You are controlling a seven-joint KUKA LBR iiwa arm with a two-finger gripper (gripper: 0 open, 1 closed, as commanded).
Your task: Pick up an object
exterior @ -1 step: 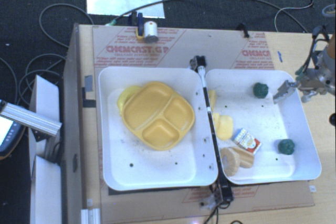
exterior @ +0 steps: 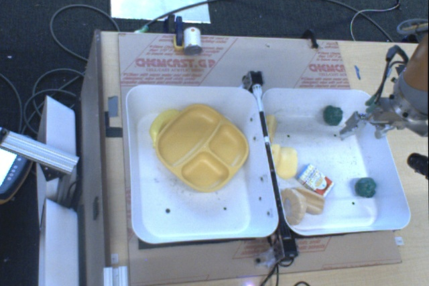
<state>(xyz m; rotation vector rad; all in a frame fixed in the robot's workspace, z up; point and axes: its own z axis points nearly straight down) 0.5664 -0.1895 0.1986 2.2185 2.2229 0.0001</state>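
My gripper (exterior: 362,126) hangs at the right bin's (exterior: 348,224) far right rim, its two fingers spread open with nothing between them. A dark green ball (exterior: 333,115) lies just left of the fingers, apart from them. A second green ball (exterior: 366,187) rests near the bin's right wall. A small red and white carton (exterior: 315,180) lies in the middle, beside a tan bread-like piece (exterior: 301,202) at the front. A pale yellow piece (exterior: 286,161) sits against the left wall.
The left bin (exterior: 194,228) holds a yellow divided plate (exterior: 200,147) lying over another yellow item (exterior: 161,124). A black divider rod (exterior: 266,144) runs between the bins. Cables and a white sheet lie beyond the bench.
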